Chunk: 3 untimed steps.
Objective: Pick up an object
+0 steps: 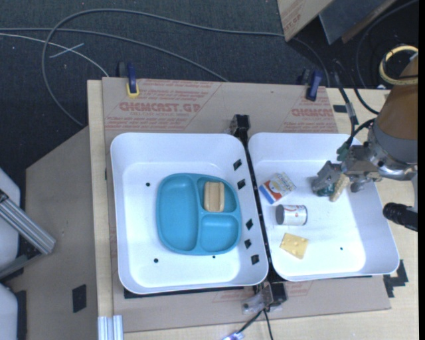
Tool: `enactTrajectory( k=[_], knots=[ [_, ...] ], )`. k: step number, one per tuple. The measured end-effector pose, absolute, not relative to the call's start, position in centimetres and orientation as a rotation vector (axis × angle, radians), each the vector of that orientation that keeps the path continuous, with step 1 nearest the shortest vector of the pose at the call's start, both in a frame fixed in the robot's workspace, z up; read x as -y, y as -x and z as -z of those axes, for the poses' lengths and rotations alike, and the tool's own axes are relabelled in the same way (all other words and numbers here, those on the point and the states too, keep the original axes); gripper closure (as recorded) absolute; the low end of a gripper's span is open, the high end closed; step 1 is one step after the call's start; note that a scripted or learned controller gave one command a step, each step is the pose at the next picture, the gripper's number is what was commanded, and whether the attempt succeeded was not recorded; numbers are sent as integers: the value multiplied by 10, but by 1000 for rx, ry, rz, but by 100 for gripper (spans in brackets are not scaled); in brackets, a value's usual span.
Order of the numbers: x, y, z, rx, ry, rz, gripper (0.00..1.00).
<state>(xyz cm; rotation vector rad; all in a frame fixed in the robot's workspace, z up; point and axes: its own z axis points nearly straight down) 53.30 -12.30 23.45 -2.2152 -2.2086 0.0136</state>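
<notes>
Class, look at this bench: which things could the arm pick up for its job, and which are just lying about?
For the job: gripper; small packet, grey can and yellow wedge in the right bin; tan block on the blue tray.

Lying about: clamps, cables, cardboard box.

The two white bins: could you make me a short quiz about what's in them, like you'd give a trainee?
1. True or false: the tan block lies in a compartment of the blue divided plate.
2. Which bin is the hand over: A left, B right?
3. Fill in: the yellow wedge lies nearer the camera than the small grey ____.

Key: 1 true; 2 B; 3 can.
</notes>
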Motion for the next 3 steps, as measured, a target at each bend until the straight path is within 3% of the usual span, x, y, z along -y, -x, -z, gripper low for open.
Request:
enactTrajectory(
  k=[1,3],
  knots=[
    [123,-536,-242,2220,2219,0,0],
    [114,-528,-137,2215,2215,-6,0]
  ],
)
